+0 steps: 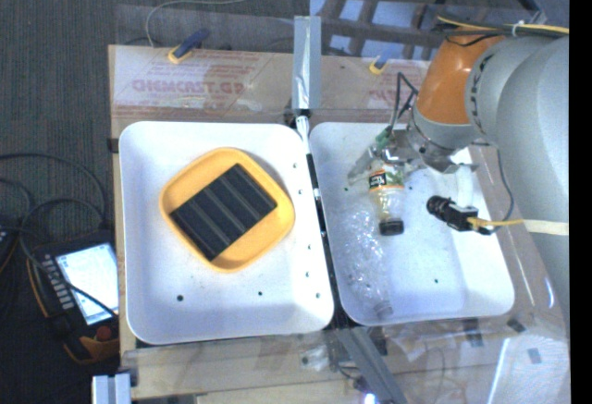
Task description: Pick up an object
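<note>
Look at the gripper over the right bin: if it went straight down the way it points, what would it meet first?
Probably the small bottle lying just under the gripper, though depth is hard to judge from above.

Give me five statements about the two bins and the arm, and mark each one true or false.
1. A yellow object with a dark ribbed top lies in the left bin. True.
2. The arm's orange band is above the left bin. False: it is above the right bin.
3. A small bottle with a black cap lies in the right bin. True.
4. The two bins are stacked one on the other. False: they sit side by side.
5. The gripper is over the yellow object. False: it is in the right bin, near the bottle.
</note>
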